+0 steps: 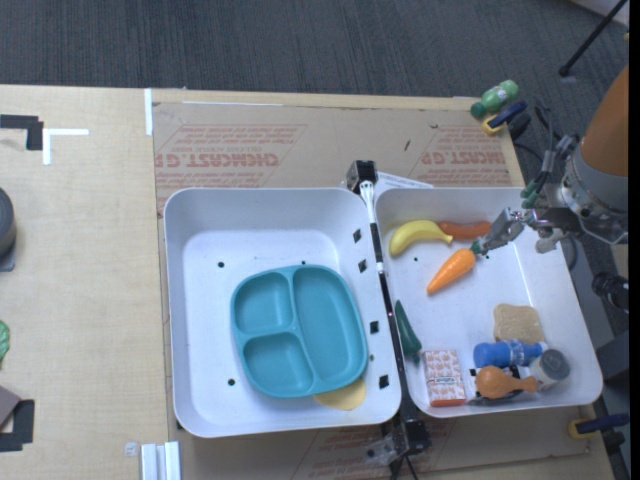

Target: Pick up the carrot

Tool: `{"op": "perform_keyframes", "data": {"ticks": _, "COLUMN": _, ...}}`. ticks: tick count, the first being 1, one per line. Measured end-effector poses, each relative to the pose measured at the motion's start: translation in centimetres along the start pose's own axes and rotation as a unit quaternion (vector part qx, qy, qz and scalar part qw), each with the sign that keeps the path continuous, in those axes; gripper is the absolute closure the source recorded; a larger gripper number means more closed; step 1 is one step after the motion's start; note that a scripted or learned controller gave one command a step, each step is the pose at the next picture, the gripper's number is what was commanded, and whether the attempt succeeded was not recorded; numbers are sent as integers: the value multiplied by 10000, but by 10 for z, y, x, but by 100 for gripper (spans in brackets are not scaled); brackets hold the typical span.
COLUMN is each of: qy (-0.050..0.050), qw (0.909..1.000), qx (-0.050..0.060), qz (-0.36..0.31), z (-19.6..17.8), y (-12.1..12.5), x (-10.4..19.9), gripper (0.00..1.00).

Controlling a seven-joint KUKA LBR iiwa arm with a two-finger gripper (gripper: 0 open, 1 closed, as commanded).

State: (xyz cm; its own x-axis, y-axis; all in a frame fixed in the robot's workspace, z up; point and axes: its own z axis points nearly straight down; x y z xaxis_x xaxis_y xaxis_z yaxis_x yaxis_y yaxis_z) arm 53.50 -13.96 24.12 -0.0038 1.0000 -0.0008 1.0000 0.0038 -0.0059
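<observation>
2 shallow white bins sit side by side on a cardboard sheet [300, 153] laid over the bench. Inside the left bin [190, 268] rests a teal divided plate [298, 330] with 3 compartments, and a pale yellow item [342, 399] pokes out from beneath the plate's near edge. The right bin [575, 308] holds the smaller things. The arm [605, 158] enters from the right, its orange band visible above the wrist, and the gripper [492, 239] hangs low over the far part of the right bin. Its tips sit right at the leafy end of the carrot [452, 269]; whether the claw is spread or closed cannot be told at this angle. The carrot lies tilted on the bin floor, in the far middle of the right bin, just beside a yellow banana [418, 235]. Nearer the front lie a tan sponge-like piece [517, 322], a blue bottle [508, 353], a small printed box [444, 376], an orange toy [500, 381] and a dark green item [406, 330] along the divider.
</observation>
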Motion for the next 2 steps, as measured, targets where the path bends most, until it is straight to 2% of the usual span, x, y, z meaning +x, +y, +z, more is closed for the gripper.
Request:
{"op": "perform_keyframes", "data": {"ticks": 1, "qy": 5, "qw": 9979, "qx": 7, "qz": 646, "z": 143, "y": 26, "x": 9, "gripper": 0}}
{"op": "perform_keyframes", "data": {"ticks": 2, "qy": 4, "qw": 9978, "qx": 27, "qz": 661, "z": 137, "y": 26, "x": 8, "gripper": 100}}
